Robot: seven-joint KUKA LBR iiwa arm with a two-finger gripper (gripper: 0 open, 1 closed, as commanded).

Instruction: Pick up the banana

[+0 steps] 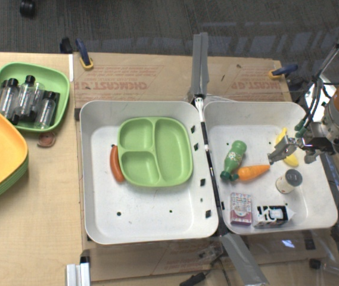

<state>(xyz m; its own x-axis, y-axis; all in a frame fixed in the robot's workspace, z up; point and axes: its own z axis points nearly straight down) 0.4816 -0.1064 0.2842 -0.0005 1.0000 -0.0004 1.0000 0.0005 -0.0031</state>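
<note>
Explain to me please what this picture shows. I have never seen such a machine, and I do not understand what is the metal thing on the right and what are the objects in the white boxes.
One camera looks down at a slant on a bench. The grey robot arm reaches in from the right; its two-finger claw sits over the yellow banana in the right shallow white bin. Whether it grips the banana, I cannot tell. That bin also holds a green plastic bottle, an orange toy carrot, a small round jar and two small packets. The left shallow white bin holds a green divided plate with a red sausage-shaped toy beside it.
</note>
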